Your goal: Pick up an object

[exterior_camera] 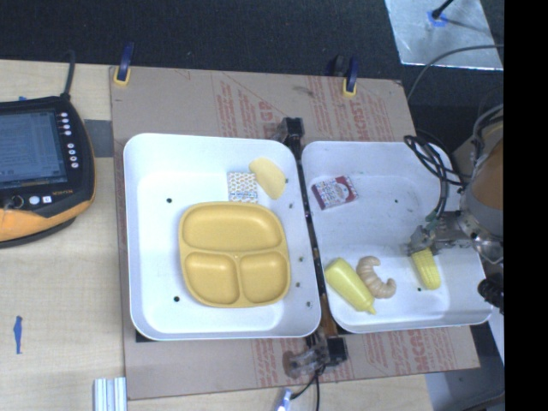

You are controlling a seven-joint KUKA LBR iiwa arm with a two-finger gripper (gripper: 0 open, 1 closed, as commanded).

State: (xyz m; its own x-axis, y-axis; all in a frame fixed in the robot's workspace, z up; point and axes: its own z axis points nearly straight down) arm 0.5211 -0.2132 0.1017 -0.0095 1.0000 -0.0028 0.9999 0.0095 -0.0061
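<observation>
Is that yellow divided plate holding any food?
Empty. The yellow divided plate lies flat in the left bin, and all three of its compartments show bare yellow surface.

White bins [141, 229]; a yellow divided tray [233, 253], yellow bottle [349, 285], yellow corn [426, 270], tan shrimp [377, 276], dark red packet [333, 192], checkered packet [242, 187].

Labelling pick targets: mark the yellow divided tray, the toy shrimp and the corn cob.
Yellow divided plastic tray [233, 226]: camera view, top compartment.
Tan curled toy shrimp [374, 276]: camera view, body's bend.
Yellow toy corn cob [427, 270]: camera view, mid-cob.
</observation>
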